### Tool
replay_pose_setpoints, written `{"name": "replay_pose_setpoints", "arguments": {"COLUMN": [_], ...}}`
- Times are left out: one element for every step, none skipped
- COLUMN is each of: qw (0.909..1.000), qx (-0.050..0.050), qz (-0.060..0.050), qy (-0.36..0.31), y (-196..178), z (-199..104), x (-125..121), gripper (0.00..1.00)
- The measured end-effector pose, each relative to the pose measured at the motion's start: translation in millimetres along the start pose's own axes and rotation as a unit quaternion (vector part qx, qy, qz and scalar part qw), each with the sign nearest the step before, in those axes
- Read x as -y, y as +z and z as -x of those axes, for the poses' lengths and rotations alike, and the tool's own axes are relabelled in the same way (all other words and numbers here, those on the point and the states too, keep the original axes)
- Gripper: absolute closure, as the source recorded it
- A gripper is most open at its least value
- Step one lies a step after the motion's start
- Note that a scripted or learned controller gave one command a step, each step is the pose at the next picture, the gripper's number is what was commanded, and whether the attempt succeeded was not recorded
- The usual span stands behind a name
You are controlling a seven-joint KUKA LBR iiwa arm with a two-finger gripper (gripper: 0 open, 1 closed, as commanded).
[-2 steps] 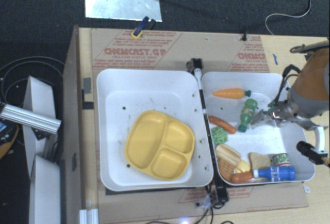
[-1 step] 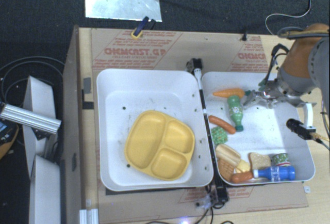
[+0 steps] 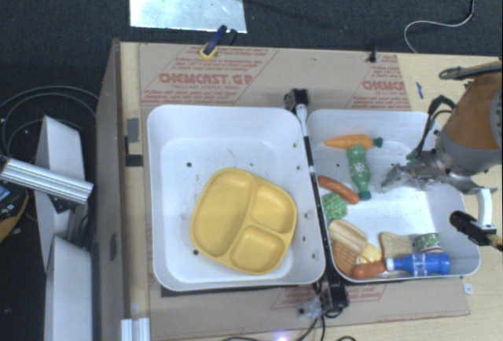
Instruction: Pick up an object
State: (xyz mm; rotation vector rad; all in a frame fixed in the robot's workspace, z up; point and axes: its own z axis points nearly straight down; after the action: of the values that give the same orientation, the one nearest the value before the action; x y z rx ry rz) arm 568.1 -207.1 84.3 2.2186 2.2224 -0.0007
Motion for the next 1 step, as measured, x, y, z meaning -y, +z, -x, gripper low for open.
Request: {"name": "replay_pose_setpoints", "arguments": {"qw": [1.0000], "qx": [-0.001], "qz": [-0.006], "qy": [-0.002], "y": [-1.4], "z": [0.8], "x": [-98.8], "gripper": [0.00]}}
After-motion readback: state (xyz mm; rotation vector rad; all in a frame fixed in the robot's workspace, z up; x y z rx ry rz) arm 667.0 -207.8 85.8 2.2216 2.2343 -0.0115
